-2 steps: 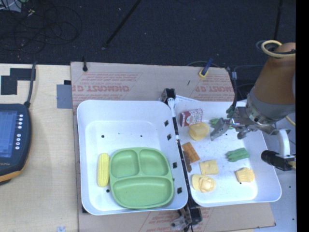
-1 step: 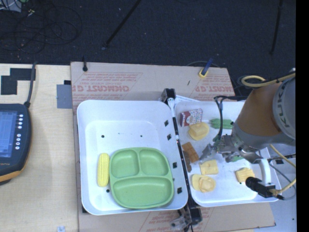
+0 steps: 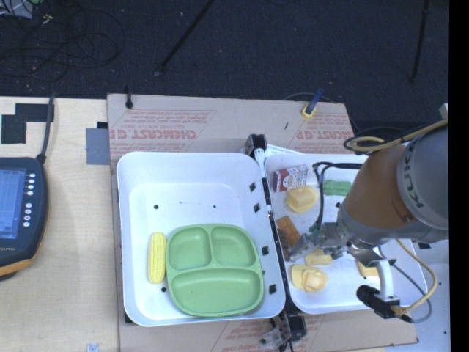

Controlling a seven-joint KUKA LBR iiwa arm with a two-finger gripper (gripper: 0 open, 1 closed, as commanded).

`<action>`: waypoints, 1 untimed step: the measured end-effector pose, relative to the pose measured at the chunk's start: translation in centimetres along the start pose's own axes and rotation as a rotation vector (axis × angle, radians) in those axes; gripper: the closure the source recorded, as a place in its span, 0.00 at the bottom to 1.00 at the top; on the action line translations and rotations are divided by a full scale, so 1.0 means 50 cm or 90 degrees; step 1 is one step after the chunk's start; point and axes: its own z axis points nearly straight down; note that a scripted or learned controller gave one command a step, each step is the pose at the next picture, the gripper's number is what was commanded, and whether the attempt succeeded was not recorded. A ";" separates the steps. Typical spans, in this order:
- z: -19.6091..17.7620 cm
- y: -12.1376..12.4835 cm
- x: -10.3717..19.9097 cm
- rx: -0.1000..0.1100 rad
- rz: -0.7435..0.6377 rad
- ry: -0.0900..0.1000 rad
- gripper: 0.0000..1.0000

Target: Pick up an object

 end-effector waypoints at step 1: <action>-0.074 0.185 -0.025 -0.005 -0.004 -0.002 0.00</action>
